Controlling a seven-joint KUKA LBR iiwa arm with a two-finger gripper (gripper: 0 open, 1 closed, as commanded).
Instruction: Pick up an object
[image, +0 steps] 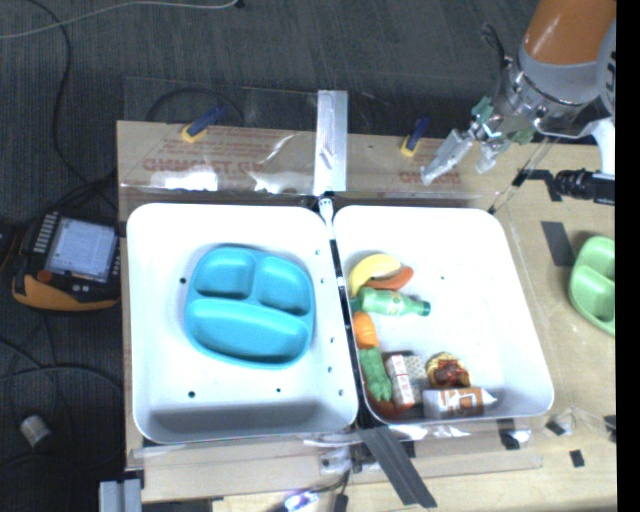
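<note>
Currently the end effector (462, 152) hangs above the far edge of the bench (560, 300), beyond the back rim of the right bin (470, 215), and holds nothing; its translucent fingers (445, 160) appear slightly parted, though the gap is hard to read at this slant. Candidate objects sit clustered along the right bin's left wall and near corner: a yellow banana-like piece (372, 267) touching an orange piece (398, 278), a green bottle (393, 304) just beside them, a small orange carrot-like item (364, 328), a green vegetable (375, 372), a red-and-white box (401, 378), a brown item (447, 371) and a white bottle (458, 402) lying on its side near the front rim. The left bin (160, 400) carries a blue divided tray (250, 302). Risk assessment: the objects are packed tight against the divider wall, so a descending finger may strike the wall or land on a neighbour rather than straddle one item. The rounded bottles would likely roll or squirt out under an off-centre pinch. A grasp into the cluster may also lift two items or none.
</note>
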